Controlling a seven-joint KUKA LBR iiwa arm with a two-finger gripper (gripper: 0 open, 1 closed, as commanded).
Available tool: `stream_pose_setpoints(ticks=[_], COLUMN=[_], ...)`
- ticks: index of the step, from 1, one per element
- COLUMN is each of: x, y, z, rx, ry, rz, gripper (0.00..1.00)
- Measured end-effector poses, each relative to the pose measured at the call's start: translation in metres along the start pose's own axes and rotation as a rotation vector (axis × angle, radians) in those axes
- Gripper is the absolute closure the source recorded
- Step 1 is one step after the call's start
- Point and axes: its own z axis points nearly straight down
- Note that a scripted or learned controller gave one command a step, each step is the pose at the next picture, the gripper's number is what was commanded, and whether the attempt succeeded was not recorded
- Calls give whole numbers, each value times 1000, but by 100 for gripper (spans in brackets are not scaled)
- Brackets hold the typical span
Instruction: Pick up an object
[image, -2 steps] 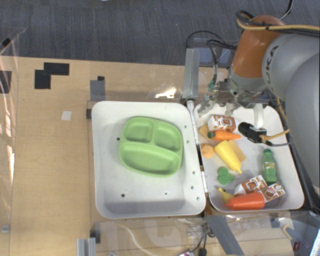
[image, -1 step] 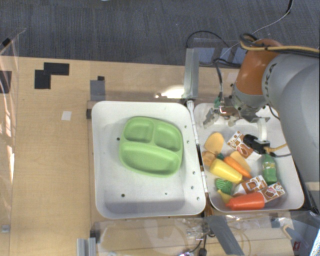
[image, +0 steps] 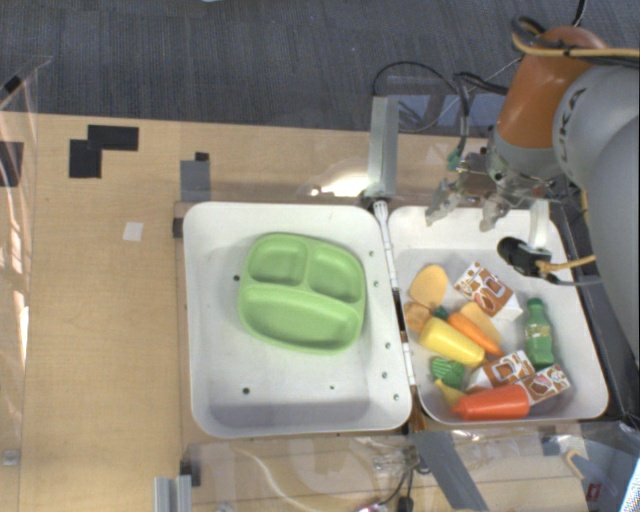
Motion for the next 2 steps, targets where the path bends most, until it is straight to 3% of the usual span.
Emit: stream_pose_setpoints(ticks=[1,2], x=[-77,-99], y=[-26,-96], z=[99,97], rx=[0,-10], ry=[0,1], rz=[319,22], gripper=[0,0])
